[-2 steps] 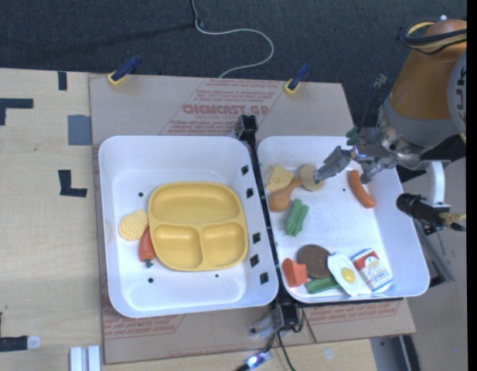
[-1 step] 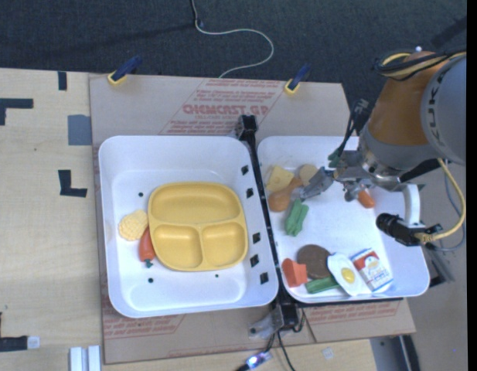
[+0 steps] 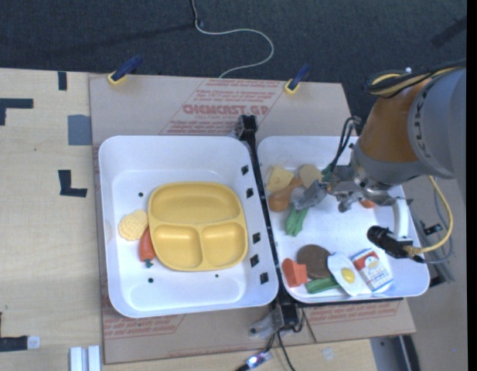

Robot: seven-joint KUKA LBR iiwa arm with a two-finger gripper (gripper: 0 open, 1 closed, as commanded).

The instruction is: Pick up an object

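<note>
- The gripper point(image 3: 309, 197) sits low in the right bin point(image 3: 412, 284), over the toy food – whether its fingers are parted or closed on anything, I cannot tell.
- Right at its tip: a green vegetable piece point(image 3: 294, 221), an orange-brown piece point(image 3: 279, 200) and a yellow cheese wedge point(image 3: 280, 178).
- Nearer the front wall – a brown patty point(image 3: 313, 260), a fried egg point(image 3: 346, 273) and a small carton point(image 3: 373, 270).
- In the left bin point(image 3: 122, 284), a yellow divided plate point(image 3: 198, 225) with a carrot point(image 3: 146, 246) beside it.
</note>
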